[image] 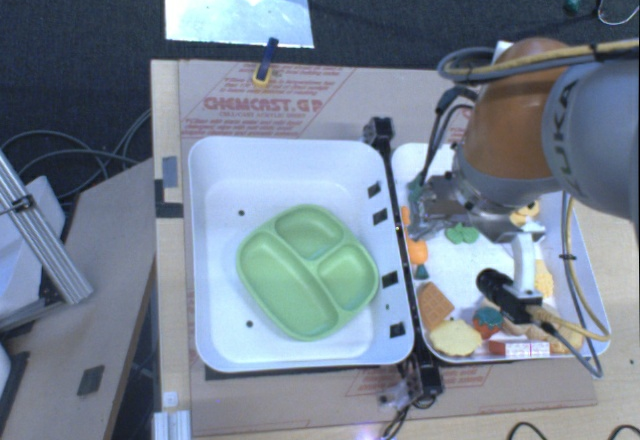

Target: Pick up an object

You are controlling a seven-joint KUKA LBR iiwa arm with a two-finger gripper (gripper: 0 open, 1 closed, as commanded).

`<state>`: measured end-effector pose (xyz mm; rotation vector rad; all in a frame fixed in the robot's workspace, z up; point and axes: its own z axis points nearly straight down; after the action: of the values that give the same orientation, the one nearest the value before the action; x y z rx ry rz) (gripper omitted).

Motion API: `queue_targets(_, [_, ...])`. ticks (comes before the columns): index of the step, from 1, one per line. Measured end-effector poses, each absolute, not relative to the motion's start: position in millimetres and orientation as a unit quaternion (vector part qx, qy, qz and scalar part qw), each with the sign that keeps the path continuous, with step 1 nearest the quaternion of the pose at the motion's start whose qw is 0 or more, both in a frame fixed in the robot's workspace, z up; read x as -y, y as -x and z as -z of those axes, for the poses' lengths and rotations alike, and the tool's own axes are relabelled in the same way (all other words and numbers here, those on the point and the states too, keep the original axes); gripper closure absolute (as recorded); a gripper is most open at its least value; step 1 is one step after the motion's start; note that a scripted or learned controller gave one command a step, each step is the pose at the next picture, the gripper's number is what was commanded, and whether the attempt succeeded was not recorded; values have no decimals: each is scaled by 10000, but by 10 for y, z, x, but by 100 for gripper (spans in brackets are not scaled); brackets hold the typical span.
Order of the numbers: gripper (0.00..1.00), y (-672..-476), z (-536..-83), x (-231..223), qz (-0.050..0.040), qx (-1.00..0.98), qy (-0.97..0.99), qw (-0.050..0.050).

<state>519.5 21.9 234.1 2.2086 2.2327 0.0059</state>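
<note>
My gripper hangs low over the left side of the right bin, with the grey and orange arm above it covering much of that bin. Just below the gripper lies a small orange piece, and a green piece sits right beside it. Nearer the front lie a tan waffle-like square, a round yellow cookie and a red and teal piece. Nothing shows between the gripper and these pieces that tells of a hold.
The left bin holds a green divided plate. A black divider with clips runs between the bins. A yellow piece lies at the right bin's far side. Cables loop near the right rim.
</note>
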Motion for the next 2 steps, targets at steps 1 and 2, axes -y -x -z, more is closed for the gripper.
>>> queue_targets(1, [100,-5411,-2201,-500,-11,-7098,-7044,8])
queue_targets(2, [100,-5327,-2304,-510,-9,-7091,-7051,5])
